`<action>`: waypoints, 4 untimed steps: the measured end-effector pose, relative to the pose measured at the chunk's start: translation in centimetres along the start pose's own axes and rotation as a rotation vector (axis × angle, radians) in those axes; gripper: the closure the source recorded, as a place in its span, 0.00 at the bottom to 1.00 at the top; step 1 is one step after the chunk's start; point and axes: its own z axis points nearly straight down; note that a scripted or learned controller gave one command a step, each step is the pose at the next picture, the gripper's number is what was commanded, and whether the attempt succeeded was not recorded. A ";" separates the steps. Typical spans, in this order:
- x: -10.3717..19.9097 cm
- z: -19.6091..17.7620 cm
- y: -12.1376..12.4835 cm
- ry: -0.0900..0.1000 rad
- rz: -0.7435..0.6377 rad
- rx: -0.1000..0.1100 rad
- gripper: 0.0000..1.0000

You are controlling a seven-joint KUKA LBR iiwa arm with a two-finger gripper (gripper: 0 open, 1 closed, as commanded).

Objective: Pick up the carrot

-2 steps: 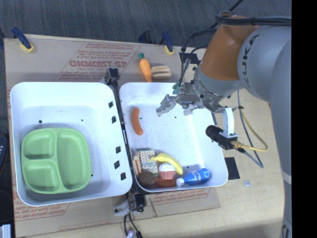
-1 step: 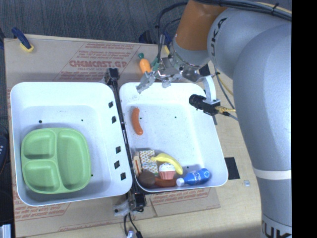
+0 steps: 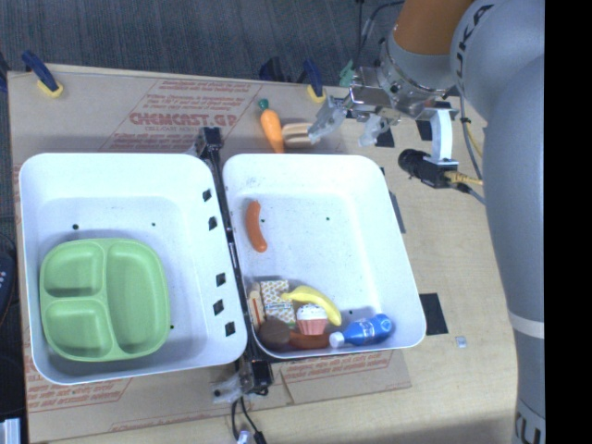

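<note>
Camera view, from above at a slant:

- Carrot (image 3: 270, 128): orange with a green tip, lying on the worktop (image 3: 166, 109) outside both bins, just behind the rear rim of the right bin (image 3: 393, 248). Touching or nearly touching a small tan block (image 3: 297, 135) on its right. Free of any grip; not yet lifted.
- Tool (image 3: 350, 126): hanging at the end of the grey arm, just right of the tan block and near the carrot, low over the worktop behind the right bin. Fingers (image 3: 323, 123) spread apart, nothing between them (likely set for an approach to the carrot, judged from the placing alone).
- Right bin contents: an orange-red sausage-like piece (image 3: 256, 226) alone toward the left wall; a cluster in the front corner with a banana (image 3: 313, 298), a cupcake (image 3: 311, 320), a blue bottle (image 3: 363, 328) on its side and some smaller pieces too crowded to name.
- Left bin (image 3: 92, 183): holding a green divided tray (image 3: 104, 298) toward the front.
- Blue clamp (image 3: 42, 74) at the worktop's rear left corner, presumably fixing the cardboard cover.
- Risk, as a judgement: tan block close enough to the carrot to be caught or nudged instead.
</note>
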 end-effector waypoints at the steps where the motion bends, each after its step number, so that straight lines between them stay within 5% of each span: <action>1: 1.8 12.9 -0.2 0.002 0.273 0.006 0.00; 2: -3.6 21.0 0.1 0.002 0.629 0.007 0.00; 3: -4.7 13.7 0.0 0.002 0.472 0.002 0.00; 4: -5.2 21.1 0.2 0.002 0.596 0.007 0.00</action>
